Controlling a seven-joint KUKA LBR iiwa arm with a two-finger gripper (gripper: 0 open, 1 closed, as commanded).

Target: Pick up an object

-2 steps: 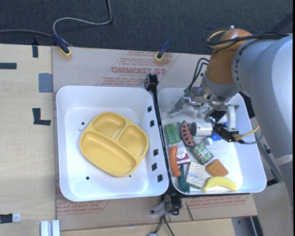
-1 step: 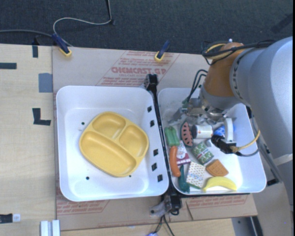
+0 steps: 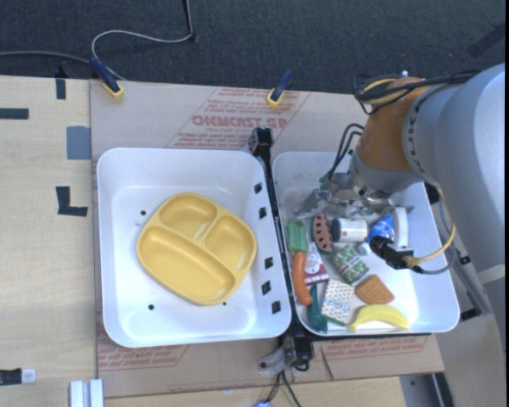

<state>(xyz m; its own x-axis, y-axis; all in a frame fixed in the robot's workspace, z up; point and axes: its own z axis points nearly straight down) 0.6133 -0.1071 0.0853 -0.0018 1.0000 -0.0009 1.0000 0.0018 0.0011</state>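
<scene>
My gripper (image 3: pixel 338 202) hangs low over the back of the right bin (image 3: pixel 441 299), under the orange wrist band. Just in front of it lie a dark red oval piece (image 3: pixel 323 231), a small white cylinder (image 3: pixel 353 230) and a blue object (image 3: pixel 382 231). Further forward are a green piece (image 3: pixel 297 236), an orange sausage-shaped toy (image 3: pixel 300 279), a green patterned packet (image 3: pixel 349 264), a brown cracker (image 3: pixel 374 291), a pale patterned block (image 3: pixel 338 302) and a yellow banana (image 3: pixel 380 316). I see nothing lifted from the bin.
The left bin (image 3: pixel 119 227) holds a yellow divided plate (image 3: pixel 199 248). A black divider clip (image 3: pixel 260 140) sits between the bins. The grey arm (image 3: pixel 467 142) covers the right bin's back right corner. A black cable (image 3: pixel 420 265) loops beside the blue object.
</scene>
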